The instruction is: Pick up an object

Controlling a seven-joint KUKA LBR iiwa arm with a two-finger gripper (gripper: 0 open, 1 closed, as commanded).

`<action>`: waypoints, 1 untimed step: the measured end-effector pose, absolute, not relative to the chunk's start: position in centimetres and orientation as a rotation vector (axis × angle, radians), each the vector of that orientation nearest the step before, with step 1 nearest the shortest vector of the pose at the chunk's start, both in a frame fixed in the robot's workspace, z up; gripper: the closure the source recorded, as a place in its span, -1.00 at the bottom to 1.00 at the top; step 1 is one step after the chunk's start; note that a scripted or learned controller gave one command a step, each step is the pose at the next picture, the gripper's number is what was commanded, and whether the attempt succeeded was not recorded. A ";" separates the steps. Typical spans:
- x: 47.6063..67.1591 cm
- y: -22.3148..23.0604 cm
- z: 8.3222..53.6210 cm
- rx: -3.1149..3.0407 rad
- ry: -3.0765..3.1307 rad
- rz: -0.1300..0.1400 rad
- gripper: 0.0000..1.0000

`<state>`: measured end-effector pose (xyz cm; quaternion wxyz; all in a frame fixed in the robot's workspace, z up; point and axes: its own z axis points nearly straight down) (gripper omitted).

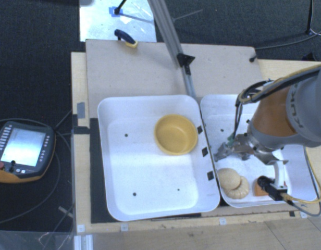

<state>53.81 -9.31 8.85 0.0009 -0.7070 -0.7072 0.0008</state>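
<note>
Arm hangs over the right bin [218,105], tool [225,151] just beyond the tan bun-like object [232,183] at its near edge; grip state, cannot tell. Approach step: descend onto it next.

Bench [150,69] with two white bins
The left bin [119,176] and right bin [215,108] lie side by side, touching, on its tan board; a blue-and-yellow clamp [125,37] grips the far edge.

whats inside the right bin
A tan shell-like object and an orange item lie near the front of the right bin. The arm covers much of the rest.
</note>
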 end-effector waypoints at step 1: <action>53.9 -9.3 10.1 -2.222 -2.222 -0.001 1.00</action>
